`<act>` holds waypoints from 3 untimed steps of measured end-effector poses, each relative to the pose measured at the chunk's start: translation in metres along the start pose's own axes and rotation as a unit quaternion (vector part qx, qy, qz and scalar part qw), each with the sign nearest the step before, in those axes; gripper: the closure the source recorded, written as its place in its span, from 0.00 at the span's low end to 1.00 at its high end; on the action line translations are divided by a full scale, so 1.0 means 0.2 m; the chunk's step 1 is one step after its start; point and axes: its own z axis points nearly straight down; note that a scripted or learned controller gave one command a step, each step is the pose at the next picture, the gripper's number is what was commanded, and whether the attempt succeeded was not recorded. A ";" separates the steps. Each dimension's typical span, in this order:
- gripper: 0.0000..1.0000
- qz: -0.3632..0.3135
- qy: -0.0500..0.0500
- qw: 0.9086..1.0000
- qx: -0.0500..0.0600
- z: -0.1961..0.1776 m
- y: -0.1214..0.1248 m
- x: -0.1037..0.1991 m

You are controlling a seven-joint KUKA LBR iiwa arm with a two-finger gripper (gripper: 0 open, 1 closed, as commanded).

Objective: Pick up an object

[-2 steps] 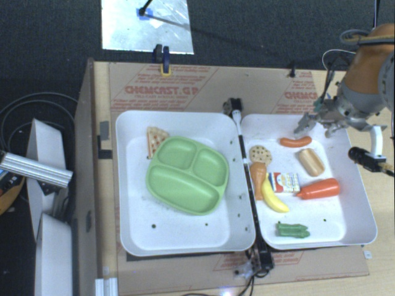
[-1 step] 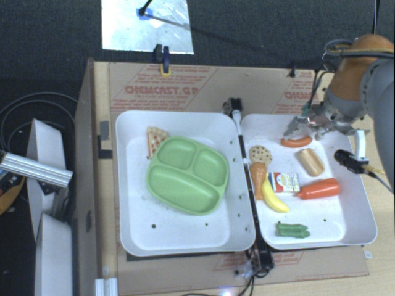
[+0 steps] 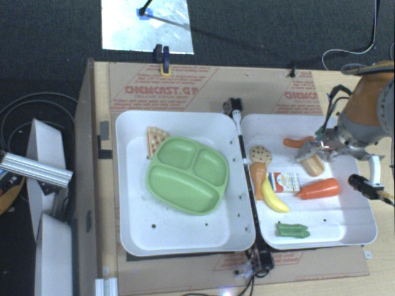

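White plastic, two shallow bins side by side on a cardboard-covered bench. Left bin [image 3: 133, 184]: one green divided tray [image 3: 187, 174] near the centre, one waffle-like wedge [image 3: 155, 139] touching the tray's far-left edge. Right bin [image 3: 364, 224]: one small orange sausage-like piece [image 3: 296, 143] near the far edge; one tan bread-roll-like piece [image 3: 313, 164] just nearer than it; one large carrot [image 3: 318, 189] toward the right edge; one small red-and-white carton [image 3: 285, 182] mid-bin; one banana [image 3: 272, 197] just beside the carton; one slim orange piece [image 3: 258, 179] along the left wall, with a speckled cookie [image 3: 260, 154] at its far end; one green pea-pod-like item [image 3: 292, 230] near the front edge. Arm: grey with orange band, entering over the right bin's far-right corner, wrist tilted down and leftward. Gripper [image 3: 315, 150]: low over the far-right part of the bin, directly over the sausage piece and bread roll; finger spread cannot be told, and nothing is seen lifted. Step in hand, judged: descent or closing on a candidate, most likely the bread roll. Next move calls for a firm close on one item alone, then a straight lift; the crowding of neighbours risks a nudge or a glancing grip.
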 end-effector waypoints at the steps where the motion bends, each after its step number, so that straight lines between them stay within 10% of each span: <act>1: 0.00 -0.005 0.001 1.000 -0.004 -0.01 0.17 0.23; 2: 0.00 -0.002 -0.001 1.000 -0.006 -0.27 0.27 0.07; 3: 0.00 -0.004 -0.002 1.000 -0.005 -0.02 0.27 0.18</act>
